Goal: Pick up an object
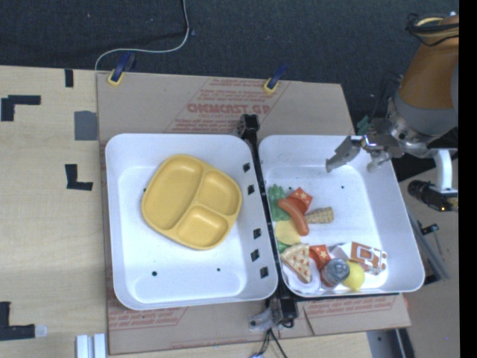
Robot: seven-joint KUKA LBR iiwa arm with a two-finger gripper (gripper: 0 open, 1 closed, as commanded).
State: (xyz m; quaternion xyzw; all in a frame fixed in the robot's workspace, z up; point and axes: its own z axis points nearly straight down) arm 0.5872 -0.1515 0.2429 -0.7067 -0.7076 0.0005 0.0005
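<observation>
My gripper [359,159] hangs over the back right part of the right bin [387,200], fingers spread open and nothing between them. Below and to its left lies a heap of toy food: a red sausage [293,213], a green leafy piece [277,200], a red pepper piece [301,198], a corn cob [320,215], a yellow piece [288,233], a pizza slice [297,261], a grey round item [336,271], a yellow lemon [355,277] and an orange-white packet [367,256]. The gripper is apart from all of them.
The left bin [127,200] holds a yellow three-compartment plate [191,201]. A black divider [256,200] runs between the bins. Cardboard lies under both bins, clipped at the back. A white cable crosses the dark floor behind.
</observation>
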